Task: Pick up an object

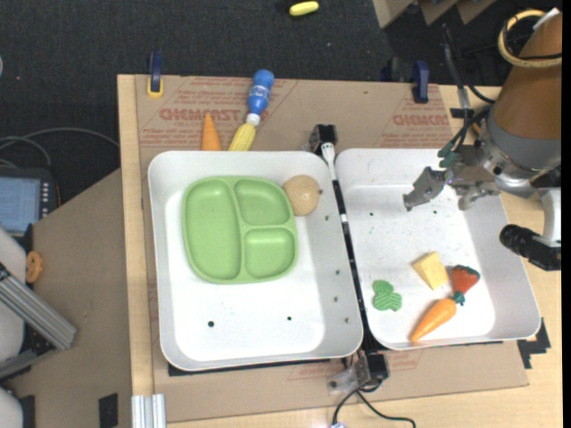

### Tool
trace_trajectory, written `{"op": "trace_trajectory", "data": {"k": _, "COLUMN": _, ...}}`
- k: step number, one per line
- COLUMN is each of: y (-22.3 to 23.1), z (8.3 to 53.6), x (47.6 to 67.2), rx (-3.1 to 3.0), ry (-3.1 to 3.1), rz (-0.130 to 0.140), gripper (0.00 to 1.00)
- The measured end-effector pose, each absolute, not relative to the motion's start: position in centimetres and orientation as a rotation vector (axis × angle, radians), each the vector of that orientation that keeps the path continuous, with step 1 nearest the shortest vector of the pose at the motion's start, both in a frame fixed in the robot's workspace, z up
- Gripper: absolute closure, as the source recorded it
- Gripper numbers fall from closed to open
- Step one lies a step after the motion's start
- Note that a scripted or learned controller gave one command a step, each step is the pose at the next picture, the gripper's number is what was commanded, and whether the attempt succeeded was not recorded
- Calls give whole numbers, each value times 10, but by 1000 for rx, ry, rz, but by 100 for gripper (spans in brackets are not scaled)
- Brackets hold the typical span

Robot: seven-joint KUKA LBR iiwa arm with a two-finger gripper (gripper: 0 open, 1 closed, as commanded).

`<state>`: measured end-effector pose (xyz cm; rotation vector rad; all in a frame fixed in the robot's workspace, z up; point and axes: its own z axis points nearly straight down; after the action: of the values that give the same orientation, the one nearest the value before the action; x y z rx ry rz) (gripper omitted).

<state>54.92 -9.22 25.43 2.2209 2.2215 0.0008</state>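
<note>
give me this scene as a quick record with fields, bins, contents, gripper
left bin: white shallow bin holding a green three-compartment plate and a tan round ball at the plate's upper right
right bin: white shallow bin holding a yellow cheese wedge, red strawberry, orange carrot, green leafy piece
gripper: gripper over the right bin's upper part, holding nothing

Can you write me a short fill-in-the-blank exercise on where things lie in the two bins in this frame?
1. The green divided plate lies in the ____ bin.
2. The toy carrot lies in the right bin, just below the ____ strawberry.
3. The yellow cheese wedge sits to the ____ of the strawberry.
4. The round beige ball touches the plate's upper ____ corner.

Missing words: left; red; left; right
</note>
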Motion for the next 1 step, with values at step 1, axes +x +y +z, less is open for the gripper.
{"op": "trace_trajectory", "data": {"k": 1, "y": -142, "z": 162, "x": 579, "rx": 2231, "ry": 2221, "rz": -9, "gripper": 0}}
